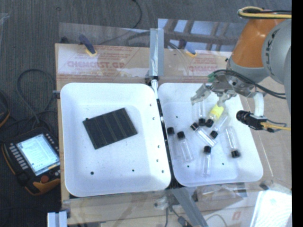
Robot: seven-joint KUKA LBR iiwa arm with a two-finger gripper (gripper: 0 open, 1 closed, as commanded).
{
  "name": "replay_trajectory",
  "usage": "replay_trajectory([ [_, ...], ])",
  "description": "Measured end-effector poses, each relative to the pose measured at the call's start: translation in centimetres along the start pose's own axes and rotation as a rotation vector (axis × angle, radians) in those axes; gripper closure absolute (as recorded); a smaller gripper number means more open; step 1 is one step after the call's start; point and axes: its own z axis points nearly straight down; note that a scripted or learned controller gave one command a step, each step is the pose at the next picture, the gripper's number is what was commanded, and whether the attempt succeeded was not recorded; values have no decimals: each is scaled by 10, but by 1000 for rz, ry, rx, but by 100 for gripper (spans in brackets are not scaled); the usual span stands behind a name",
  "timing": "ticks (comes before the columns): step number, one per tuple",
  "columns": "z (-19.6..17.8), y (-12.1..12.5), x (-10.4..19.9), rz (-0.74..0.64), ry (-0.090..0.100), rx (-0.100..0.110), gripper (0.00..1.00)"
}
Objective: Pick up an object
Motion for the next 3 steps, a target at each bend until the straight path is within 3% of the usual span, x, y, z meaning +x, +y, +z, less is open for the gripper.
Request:
replay_trajectory([
  [1, 108, -40, -48, 6, 0, -2, 0],
  [2, 110, 28, -88, -54, 6, -14, 0],
  [3, 100, 28, -88, -56, 1, -15, 100],
])
